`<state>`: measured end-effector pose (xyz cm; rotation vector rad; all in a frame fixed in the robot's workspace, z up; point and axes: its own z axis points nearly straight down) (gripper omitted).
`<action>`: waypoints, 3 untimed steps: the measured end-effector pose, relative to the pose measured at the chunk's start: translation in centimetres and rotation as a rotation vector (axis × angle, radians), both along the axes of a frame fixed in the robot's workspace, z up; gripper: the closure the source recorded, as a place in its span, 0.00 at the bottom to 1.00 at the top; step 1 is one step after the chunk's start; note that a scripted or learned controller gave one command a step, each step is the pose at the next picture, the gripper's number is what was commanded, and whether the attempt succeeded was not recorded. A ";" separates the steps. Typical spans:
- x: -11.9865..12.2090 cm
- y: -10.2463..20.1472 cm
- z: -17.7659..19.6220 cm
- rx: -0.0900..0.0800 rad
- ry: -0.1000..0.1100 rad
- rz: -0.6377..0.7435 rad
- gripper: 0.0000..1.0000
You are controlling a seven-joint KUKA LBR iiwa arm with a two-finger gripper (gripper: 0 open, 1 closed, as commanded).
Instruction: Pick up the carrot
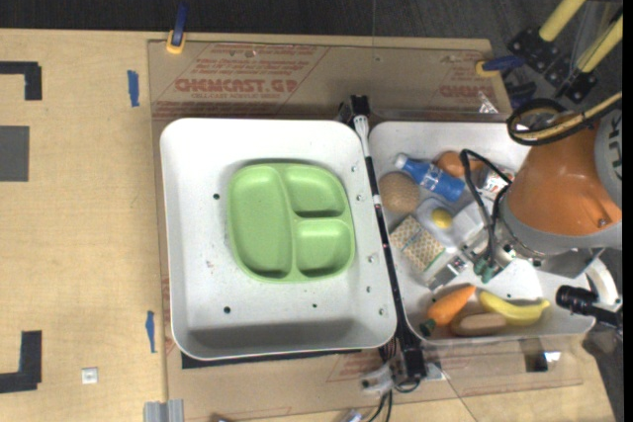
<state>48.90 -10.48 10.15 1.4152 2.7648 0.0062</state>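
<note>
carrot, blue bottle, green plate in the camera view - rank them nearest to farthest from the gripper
The gripper sits in the right bin.
1. carrot, just below it at the bin's front.
2. blue bottle, above it toward the bin's back.
3. green plate, far to the left in the left bin.

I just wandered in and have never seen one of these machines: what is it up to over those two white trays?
A grey and orange robot arm reaches in from the right over the right bin, which holds a jumble of toy food. Its job is to pick up the carrot, which lies near the bin's front edge beside a banana. The arm's end effector hangs just above the carrot, which is not lifted. The left bin holds a green divided plate.
</note>
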 end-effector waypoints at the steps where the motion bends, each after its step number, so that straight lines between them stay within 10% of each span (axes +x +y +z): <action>1: -0.5 0.1 -1.2 0.001 0.021 0.283 0.00; 3: -0.3 -2.9 -1.2 -0.022 0.014 1.054 0.00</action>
